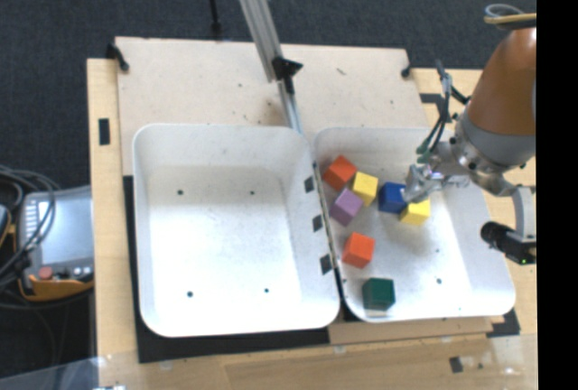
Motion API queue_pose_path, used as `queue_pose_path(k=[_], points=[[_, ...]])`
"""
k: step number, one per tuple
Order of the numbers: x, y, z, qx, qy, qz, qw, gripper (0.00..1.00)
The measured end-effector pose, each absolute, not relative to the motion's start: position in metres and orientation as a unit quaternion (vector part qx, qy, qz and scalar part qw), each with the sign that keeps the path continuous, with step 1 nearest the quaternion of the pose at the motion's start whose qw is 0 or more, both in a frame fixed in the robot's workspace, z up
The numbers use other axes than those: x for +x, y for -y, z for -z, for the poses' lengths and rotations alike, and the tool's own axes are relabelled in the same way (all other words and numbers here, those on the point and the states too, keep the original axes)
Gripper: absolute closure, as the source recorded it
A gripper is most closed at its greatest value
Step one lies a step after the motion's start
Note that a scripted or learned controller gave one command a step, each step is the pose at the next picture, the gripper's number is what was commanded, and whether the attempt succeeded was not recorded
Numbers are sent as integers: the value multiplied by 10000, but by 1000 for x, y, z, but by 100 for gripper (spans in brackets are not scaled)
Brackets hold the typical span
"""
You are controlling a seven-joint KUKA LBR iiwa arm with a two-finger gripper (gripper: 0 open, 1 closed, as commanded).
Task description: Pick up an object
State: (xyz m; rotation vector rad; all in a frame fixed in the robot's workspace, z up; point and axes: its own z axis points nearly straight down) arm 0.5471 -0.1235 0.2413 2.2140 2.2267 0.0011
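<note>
Camera view: claw (pixel 417 190) low in the right bin (pixel 470 289), among the blocks.
We see it between the blue block (pixel 391 197) and a yellow block (pixel 416 213), touching or just beside both; we cannot tell its grip state. Further left lie an orange block (pixel 340 171), another yellow (pixel 365 186), a purple (pixel 345 206), a second orange (pixel 358 249) and a green (pixel 378 293). Left bin (pixel 163 153) shares the desk (pixel 208 77).

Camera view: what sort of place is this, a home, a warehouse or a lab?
Probably a robotics lab: two white bins on a wooden bench, coloured test blocks, carpet, aluminium camera mast.
</note>
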Motion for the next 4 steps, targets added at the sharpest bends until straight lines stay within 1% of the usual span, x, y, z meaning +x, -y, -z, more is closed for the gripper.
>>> queue_pose_path(k=[1,2,3,4], points=[[572,66,-241,7042,-7100,-12,5,100],[601,16,-231,7047,-7095,-10,8,100],[621,-27,-241,7047,-7095,-15,7,100],[659,-67,-238,7051,-7091,-13,15,100]])
